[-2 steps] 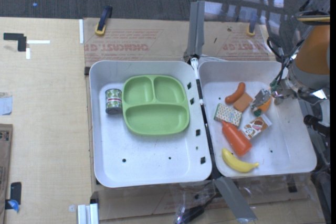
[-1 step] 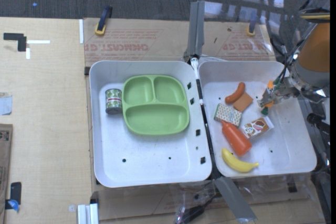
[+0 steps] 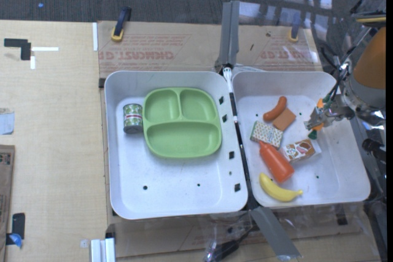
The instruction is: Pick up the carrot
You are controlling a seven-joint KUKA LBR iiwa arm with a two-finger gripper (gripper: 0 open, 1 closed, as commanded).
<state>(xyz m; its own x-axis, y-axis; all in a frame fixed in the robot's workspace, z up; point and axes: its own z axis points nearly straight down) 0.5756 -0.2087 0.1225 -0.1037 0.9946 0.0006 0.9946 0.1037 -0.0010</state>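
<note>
The carrot (image 3: 312,127) is a small orange piece with a green tip, in the right part of the right bin (image 3: 344,193). My gripper (image 3: 317,122) reaches in from the right and is shut on it; the orange end shows between the fingertips. The gripper body hides much of the carrot. It looks slightly lifted, just above a printed snack packet (image 3: 301,150).
The right bin also holds an orange-red sausage (image 3: 275,109), a brown cracker (image 3: 285,120), a patterned box (image 3: 266,133), an orange bottle (image 3: 276,161) and a banana (image 3: 279,188). In the left bin (image 3: 123,193) lie a green divided plate (image 3: 182,123) and a small can (image 3: 132,118).
</note>
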